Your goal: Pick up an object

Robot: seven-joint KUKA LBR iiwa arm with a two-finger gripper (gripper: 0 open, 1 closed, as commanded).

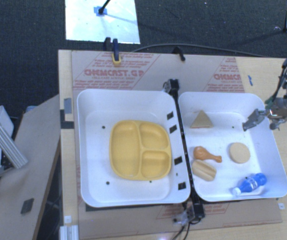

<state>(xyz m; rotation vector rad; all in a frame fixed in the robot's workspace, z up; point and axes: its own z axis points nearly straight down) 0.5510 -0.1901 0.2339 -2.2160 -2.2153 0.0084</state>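
The right bin holds a tan triangular wedge, an orange drumstick, a round beige biscuit, a tan bread roll and a small blue bottle lying on its side. My gripper hovers over the bin's upper right part, above and right of the biscuit. Its fingers stand open with nothing between them, and it touches none of the objects.
A yellow divided plate lies in the left bin. Black clips line the shared rim between the bins. Cables and a clamp sit at the bench's back edge.
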